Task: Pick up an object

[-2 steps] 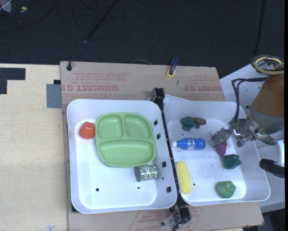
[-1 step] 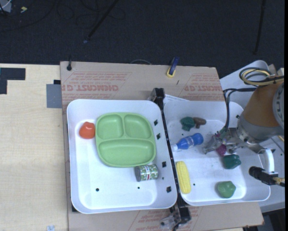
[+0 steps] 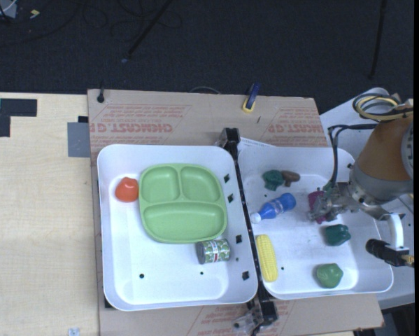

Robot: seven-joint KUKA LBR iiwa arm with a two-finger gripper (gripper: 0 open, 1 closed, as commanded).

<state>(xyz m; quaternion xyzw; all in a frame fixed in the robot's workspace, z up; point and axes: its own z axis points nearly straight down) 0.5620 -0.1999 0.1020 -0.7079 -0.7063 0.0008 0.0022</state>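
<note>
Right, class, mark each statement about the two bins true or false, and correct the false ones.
1. The green divided plate lies in the left bin. True.
2. The corn cob lies in the left bin. False: it lies in the right bin, near its left wall.
3. The orange cup sits left of the plate. True.
4. The blue bottle stands on the plate. False: it lies in the right bin.
5. The small can lies just below the plate in the picture. True.
</note>
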